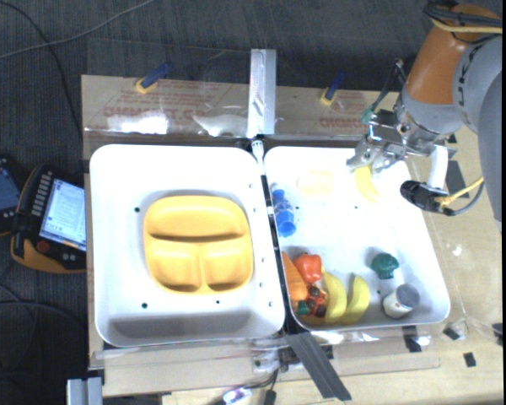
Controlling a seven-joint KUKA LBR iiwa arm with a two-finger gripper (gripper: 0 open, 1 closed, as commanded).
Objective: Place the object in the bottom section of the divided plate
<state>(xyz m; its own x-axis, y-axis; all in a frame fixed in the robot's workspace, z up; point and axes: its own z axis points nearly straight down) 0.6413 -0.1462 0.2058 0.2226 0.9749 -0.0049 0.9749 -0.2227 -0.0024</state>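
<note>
You see the gripper hanging over the far right part of the right bin, and just under it a small pale yellow piece, which looks like a thin slice or wedge, maybe a toy lemon slice; it is too small for me to name it with certainty. I judge this piece is the object of the task, because the tool is nearest to it, but whether the tool is wide, narrow, or already holding the piece, I cannot tell from this slanted view. The yellow divided plate sits in the left bin, well apart, and its sections carry nothing. If the pale piece is your target, expect it to be very light, stiff and smooth, so it can slip or turn when you squeeze it; take it across its narrow width, near the middle, and not by a tip. The other things lie together at the near side of the right bin: two toy bananas, an orange-red toy, a green toy, a small grey cup, and a blue toy beside the wall between the bins. All of them appear to be light plastic also.
</note>
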